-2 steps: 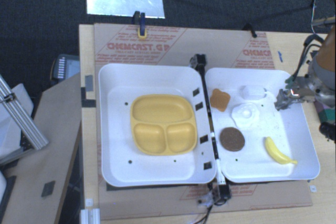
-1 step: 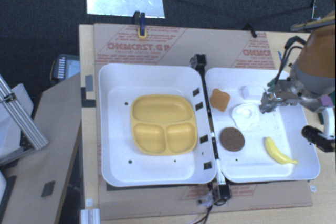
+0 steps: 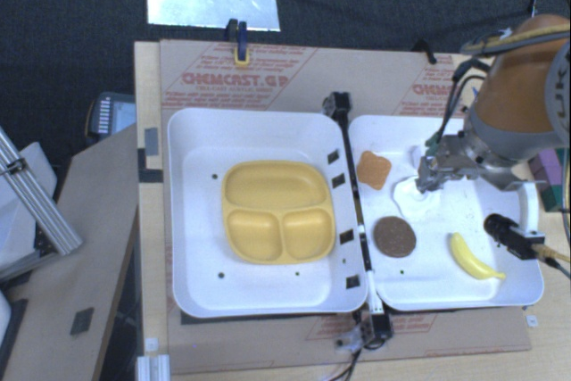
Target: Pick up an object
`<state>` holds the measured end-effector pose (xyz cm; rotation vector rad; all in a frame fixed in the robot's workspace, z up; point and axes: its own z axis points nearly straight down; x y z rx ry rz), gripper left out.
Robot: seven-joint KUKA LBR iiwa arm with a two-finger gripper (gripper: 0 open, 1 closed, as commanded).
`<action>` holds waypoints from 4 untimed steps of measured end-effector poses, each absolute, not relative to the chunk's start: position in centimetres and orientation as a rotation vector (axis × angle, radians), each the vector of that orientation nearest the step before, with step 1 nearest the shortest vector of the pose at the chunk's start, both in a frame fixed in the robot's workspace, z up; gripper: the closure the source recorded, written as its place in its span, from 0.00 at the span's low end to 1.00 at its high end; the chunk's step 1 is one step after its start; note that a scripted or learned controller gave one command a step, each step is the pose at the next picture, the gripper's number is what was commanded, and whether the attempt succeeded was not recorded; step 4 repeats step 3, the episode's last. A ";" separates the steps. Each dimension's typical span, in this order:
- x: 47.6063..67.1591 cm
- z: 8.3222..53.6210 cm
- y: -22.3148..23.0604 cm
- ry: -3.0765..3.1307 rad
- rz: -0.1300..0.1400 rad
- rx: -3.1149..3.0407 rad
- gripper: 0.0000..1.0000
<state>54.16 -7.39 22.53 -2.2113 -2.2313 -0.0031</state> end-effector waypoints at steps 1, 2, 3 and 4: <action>54.0 22.0 -2.8 -2.231 -0.003 -2.212 1.00; 53.2 21.2 2.2 -2.232 -0.003 -2.209 1.00; 53.2 20.9 7.7 -2.233 -0.004 -2.209 1.00; 53.2 20.9 7.7 -2.233 -0.004 -2.209 1.00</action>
